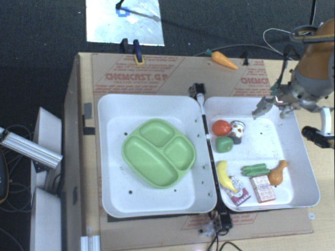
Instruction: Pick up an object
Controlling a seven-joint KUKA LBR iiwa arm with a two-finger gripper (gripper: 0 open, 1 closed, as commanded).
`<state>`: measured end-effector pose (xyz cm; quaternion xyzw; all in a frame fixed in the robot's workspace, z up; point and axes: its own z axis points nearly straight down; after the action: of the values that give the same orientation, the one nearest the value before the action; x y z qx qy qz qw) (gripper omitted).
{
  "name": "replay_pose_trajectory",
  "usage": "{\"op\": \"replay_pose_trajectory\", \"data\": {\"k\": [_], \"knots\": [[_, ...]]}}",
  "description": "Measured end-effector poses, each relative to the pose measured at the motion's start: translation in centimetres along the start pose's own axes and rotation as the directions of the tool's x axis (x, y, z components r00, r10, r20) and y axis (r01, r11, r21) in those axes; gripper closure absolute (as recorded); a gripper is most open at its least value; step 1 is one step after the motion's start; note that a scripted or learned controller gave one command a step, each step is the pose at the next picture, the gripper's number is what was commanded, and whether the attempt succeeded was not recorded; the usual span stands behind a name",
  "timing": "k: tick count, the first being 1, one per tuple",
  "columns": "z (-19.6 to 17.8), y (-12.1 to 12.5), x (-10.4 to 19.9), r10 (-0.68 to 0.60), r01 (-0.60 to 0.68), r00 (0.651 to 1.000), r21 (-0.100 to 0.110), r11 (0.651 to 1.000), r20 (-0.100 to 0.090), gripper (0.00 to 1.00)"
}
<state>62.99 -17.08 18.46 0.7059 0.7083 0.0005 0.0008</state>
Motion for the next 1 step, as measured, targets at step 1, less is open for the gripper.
{"op": "replay_pose_trajectory", "data": {"k": [1], "knots": [[9.82, 3.76, 2.18, -0.001, 0.001, 1.0, 0.004, 1.0, -0.002, 0.0]]}}
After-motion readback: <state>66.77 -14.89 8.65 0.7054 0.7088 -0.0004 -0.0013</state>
